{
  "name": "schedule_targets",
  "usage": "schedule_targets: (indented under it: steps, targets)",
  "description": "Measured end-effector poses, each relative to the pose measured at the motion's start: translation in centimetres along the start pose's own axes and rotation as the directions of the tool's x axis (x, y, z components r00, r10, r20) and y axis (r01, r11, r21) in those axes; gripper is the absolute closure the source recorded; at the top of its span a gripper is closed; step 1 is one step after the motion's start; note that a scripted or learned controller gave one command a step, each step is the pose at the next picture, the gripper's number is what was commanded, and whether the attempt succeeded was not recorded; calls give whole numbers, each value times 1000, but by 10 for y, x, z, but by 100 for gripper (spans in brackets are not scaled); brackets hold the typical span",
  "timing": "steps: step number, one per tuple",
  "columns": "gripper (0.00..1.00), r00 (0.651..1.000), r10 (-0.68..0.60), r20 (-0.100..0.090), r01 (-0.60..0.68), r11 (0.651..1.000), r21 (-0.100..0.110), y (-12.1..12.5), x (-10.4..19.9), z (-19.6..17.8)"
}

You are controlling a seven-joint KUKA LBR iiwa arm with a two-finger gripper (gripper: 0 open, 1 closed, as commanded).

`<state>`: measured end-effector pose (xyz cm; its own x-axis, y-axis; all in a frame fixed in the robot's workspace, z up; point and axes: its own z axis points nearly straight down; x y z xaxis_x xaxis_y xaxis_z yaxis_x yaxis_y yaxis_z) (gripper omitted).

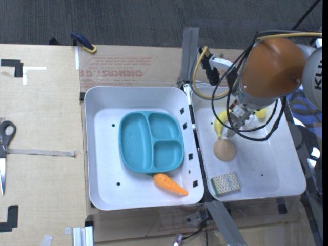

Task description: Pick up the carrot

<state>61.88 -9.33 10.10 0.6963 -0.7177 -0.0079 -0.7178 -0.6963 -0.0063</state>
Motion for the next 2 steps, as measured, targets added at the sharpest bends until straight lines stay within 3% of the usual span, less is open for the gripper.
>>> schedule_targets:
  steps: [1, 2]
  targets:
    - [100, 1000, 8, 3, -8, 1000, 4, -1, 0, -9]
    - [100, 984, -180, -3, 180, 984, -4, 0, 3, 9]
